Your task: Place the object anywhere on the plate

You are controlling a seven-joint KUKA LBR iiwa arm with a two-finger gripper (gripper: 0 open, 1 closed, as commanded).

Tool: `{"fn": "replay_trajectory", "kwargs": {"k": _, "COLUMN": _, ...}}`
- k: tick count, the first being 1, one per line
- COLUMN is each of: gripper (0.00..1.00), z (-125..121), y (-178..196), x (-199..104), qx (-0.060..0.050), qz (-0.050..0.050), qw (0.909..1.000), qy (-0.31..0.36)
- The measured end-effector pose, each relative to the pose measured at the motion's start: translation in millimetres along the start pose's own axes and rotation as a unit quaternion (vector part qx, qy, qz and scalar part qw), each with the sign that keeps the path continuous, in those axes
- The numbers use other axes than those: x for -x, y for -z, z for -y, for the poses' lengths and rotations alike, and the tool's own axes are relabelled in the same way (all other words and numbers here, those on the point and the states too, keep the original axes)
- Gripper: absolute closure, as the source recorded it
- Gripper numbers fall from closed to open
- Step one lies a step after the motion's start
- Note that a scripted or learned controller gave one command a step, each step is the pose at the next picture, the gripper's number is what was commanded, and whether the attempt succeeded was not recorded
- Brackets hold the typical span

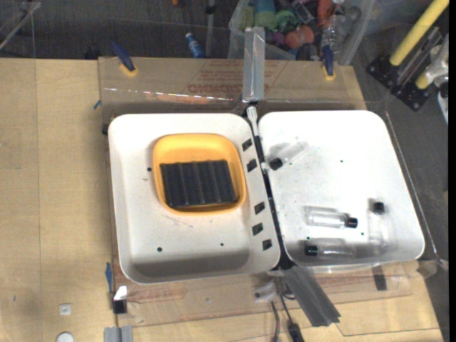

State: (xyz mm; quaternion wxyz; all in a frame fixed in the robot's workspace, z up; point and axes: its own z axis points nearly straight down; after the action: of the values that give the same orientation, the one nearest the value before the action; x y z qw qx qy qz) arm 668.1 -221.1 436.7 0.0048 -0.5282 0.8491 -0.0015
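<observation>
A clear vial [329,249] lies by the near wall of the right bin [370,141], a second vial [330,220] just beyond it, while in the left bin [128,191] the black ribbed block [198,182] rests flat on the yellow plate [196,147], and a tub of toys [299,6] stands beyond both.

Two shallow white bins sit side by side on a tan wooden counter [50,191]: the left bin [135,255] and the right bin [335,130]. A grey metal strip [254,63] runs from behind down to the seam between them. Blue clamps [125,61] pinch a clear sheet at the back edge. Beyond it stands a clear tub of colourful toys [299,9], and a yellow bar [420,23] lies slantwise at the far right.
</observation>
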Motion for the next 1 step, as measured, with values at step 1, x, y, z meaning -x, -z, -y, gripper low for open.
{"fn": "replay_trajectory", "kwargs": {"k": 1, "gripper": 1.00, "z": -2.4, "y": -0.5, "x": 5.2, "qx": 0.001, "qz": 0.000, "qw": 0.9934, "qy": 0.115}}
